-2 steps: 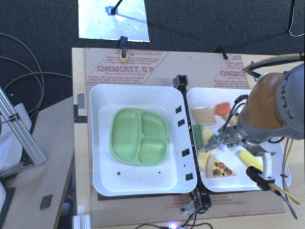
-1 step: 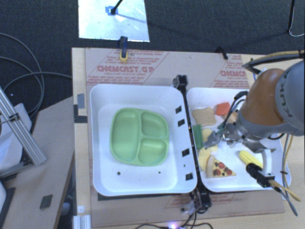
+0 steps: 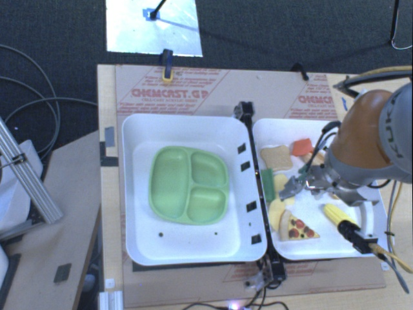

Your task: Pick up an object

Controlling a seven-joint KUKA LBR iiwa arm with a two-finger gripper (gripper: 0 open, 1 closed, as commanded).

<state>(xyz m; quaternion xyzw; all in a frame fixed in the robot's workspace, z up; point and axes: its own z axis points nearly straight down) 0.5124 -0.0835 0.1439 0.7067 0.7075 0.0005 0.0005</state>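
The right white bin (image 3: 321, 255) holds several toy foods. A tan bread slice (image 3: 276, 157) and a red-orange piece (image 3: 302, 148) lie at its far side. A green piece (image 3: 267, 180) and a pale yellow piece (image 3: 279, 183) rest by the left wall. Nearer the front are a yellow wedge (image 3: 277, 216), a pizza slice (image 3: 301, 228) and a yellow corn cob (image 3: 335, 213). My gripper (image 3: 292, 188) hangs low over the bin's middle, just right of the pale yellow piece and above the wedge. Nothing shows as held.
The left white bin (image 3: 139, 241) carries a green divided plate (image 3: 189, 185). A black hinge strip (image 3: 257, 186) runs between the bins. The grey and orange arm (image 3: 364, 141) covers the right bin's right part. Cardboard lies under both bins.
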